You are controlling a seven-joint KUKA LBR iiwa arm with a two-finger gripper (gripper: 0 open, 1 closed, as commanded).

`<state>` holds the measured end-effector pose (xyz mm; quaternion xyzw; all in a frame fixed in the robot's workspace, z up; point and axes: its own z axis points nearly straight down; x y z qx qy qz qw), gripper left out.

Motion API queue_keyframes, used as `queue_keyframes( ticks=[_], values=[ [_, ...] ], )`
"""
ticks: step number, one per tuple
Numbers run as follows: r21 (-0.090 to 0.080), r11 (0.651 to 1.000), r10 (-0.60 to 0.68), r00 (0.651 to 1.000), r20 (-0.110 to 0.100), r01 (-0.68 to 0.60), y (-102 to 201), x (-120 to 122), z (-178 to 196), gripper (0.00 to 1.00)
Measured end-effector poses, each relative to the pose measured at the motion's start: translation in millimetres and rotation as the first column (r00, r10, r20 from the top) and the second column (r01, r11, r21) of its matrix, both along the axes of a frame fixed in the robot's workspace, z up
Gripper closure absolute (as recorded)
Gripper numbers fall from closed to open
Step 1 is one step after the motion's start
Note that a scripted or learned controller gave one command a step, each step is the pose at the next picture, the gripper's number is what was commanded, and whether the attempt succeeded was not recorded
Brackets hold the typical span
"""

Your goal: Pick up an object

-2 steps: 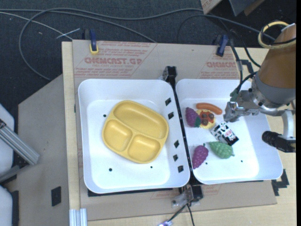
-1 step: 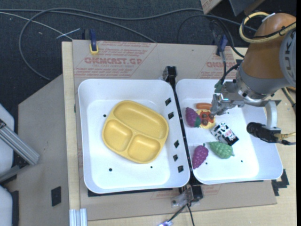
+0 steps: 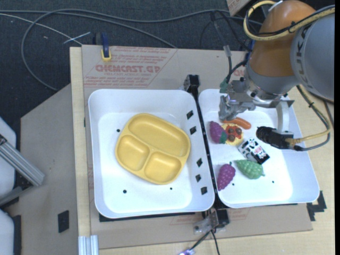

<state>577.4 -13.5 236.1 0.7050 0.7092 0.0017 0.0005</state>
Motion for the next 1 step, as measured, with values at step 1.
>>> queue_keyframes(
  ticks=[1],
  values=[
    [0.001, 1.0, 0.001, 1.0, 0.0, -0.001, 57.0, 17.4, 4.6, 1.0]
  ],
)
